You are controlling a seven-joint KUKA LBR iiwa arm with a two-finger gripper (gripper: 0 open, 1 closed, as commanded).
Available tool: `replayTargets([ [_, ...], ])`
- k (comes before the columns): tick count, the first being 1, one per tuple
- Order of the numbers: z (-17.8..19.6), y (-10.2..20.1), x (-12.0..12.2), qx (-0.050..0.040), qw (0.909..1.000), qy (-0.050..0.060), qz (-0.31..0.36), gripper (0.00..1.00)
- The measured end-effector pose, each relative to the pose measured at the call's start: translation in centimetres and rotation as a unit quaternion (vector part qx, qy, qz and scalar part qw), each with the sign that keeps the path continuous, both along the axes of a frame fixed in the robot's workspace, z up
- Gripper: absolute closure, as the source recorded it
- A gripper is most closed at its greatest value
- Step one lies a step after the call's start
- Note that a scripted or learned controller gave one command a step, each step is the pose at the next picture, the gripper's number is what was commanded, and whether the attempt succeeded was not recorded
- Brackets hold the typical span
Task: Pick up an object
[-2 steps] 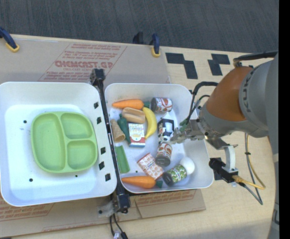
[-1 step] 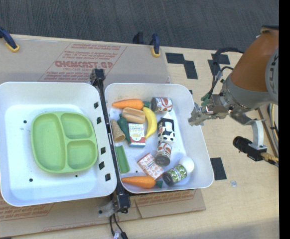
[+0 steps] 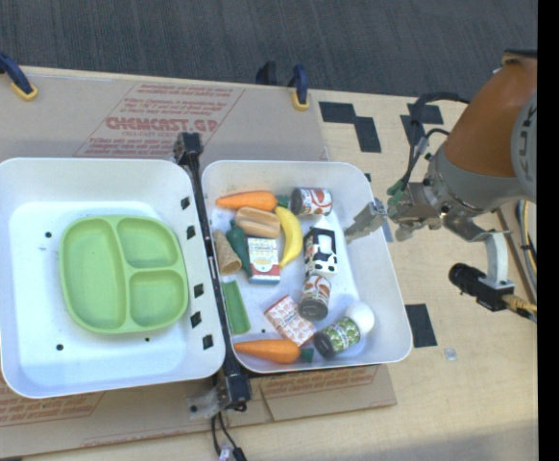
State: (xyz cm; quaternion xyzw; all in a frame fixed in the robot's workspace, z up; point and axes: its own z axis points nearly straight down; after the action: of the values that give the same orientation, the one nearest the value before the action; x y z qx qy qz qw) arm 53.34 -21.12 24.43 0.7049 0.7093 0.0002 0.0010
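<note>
Dark carpet runs behind the worktop [image 3: 452,373], which is pale wood with black squares marked on it and a sheet of printed cardboard [image 3: 164,118] clamped down under two white bins. From the right the grey arm [image 3: 486,142], with its orange band, reaches in, and its gripper [image 3: 371,219] hangs at the right rim of the right bin [image 3: 395,305], tips toward the clutter; nothing sits between them, and from where I stand I cannot tell whether they are apart or together. Just to the gripper's left lies a cow-print carton [image 3: 322,250], with a small can [image 3: 311,201] just above that and a grey can [image 3: 313,299] just below it. Further left of the gripper are a banana [image 3: 289,235], a hot dog [image 3: 257,222], a carrot [image 3: 248,201] near the top rim, a small red-and-white box [image 3: 263,258] and a cone [image 3: 225,253]. Lower down and left of the gripper, near the bottom rim, lie a green bottle with a white cap [image 3: 345,332], a red packet [image 3: 288,319], a second carrot [image 3: 269,351] and a green stick [image 3: 234,305] along the bin's left wall. Well away to the gripper's left, the left bin [image 3: 15,353] holds a green divided plate [image 3: 124,274]. Two blue-and-yellow clamps [image 3: 16,77] grip the cardboard's far edge.
</note>
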Motion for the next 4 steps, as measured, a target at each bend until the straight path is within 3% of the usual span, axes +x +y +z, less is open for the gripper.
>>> replayTargets([
  [1,3.2,2.6,-0.5,-0.0001,1.0,-0.001,0.0,0.0],
  [2,-10.6,5.4,-4.2,0.0013,1.0,0.003,0.0,0.0],
  [3,-14.9,8.1,2.2,0.0005,1.0,0.001,0.001,0.0],
  [4,-13.8,8.1,2.3,0.0009,1.0,0.0,0.002,1.0],
])
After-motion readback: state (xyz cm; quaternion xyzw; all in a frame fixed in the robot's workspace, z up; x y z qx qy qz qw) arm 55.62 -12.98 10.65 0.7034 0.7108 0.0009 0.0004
